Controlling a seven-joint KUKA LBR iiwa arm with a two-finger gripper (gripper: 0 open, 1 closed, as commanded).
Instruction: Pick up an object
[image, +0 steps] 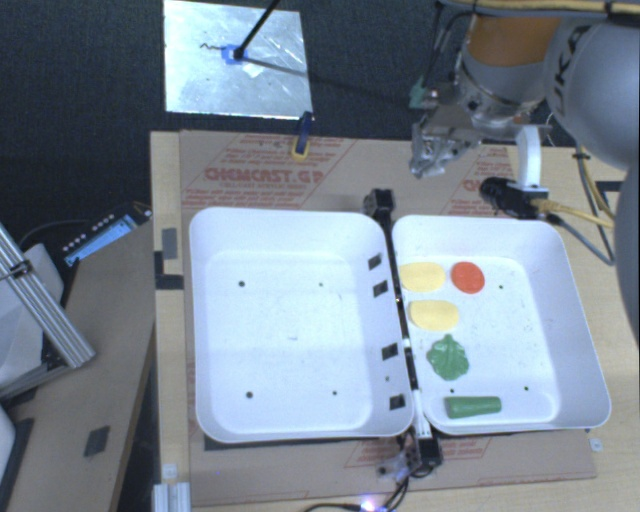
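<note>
A robotics lab: KUKA arm (590, 70), cardboard-topped bench (270, 170), white bins (290, 225).

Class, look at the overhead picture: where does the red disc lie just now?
The red disc lies in the right bin, near its far edge, just right of the upper yellow piece.

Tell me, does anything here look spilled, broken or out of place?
Nothing stands out. The five small items lie flat and apart in the right bin, toward its left side: two yellow, one red, two green. The tool hangs above the bench behind it.
</note>
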